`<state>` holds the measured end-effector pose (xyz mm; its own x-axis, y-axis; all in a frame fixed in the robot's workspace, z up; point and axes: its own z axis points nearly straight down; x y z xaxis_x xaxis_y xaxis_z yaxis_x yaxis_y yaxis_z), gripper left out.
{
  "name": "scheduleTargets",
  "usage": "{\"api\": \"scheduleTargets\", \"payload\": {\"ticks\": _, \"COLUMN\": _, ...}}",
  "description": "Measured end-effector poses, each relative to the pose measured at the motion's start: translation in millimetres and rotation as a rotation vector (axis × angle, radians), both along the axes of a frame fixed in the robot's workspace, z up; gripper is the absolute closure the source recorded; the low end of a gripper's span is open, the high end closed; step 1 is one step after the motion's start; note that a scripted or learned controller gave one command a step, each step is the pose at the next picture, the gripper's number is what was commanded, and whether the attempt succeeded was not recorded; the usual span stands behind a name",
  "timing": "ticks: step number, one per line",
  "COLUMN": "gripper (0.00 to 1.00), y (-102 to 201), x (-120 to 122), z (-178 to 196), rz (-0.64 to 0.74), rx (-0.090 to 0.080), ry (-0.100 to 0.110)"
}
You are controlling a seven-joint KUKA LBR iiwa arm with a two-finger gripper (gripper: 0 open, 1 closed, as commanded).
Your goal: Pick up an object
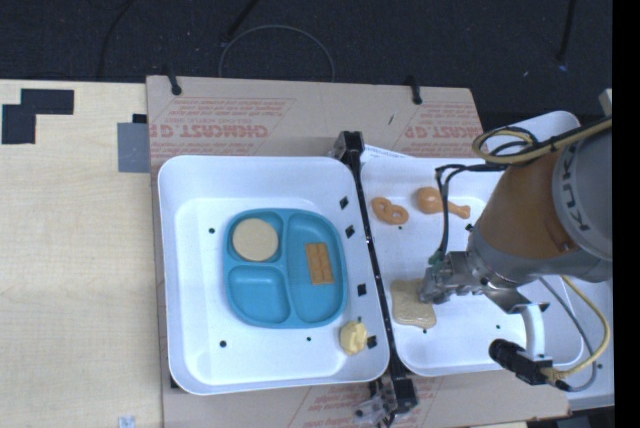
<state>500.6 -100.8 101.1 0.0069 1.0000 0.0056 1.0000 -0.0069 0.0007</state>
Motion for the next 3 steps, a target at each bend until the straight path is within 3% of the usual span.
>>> {"api": "scheduleTargets", "payload": {"ticks": 3, "gripper": 1.00, "y": -6.7, "x": -4.7, "z": 165.8, "rz": 0.008, "rx": -0.006, "ry": -0.003}}
